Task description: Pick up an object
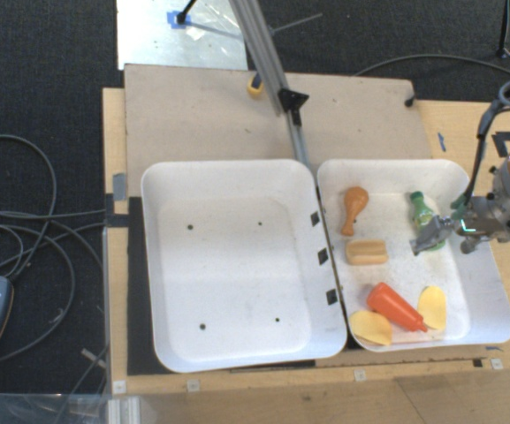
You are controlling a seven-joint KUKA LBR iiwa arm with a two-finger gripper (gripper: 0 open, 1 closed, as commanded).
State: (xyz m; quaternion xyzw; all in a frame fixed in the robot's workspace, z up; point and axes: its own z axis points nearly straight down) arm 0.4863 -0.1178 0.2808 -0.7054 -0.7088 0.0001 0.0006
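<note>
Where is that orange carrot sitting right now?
The carrot lies in the right bin, near its front edge, between two yellow pieces.

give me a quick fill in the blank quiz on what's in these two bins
1. The carrot lies in the ____ bin.
2. The pincer hangs right below the ____ bottle.
3. Two ____ chips flank the carrot's tip.
4. The drumstick lies just above the ____.

Missing: right; green; yellow; bread roll
</note>
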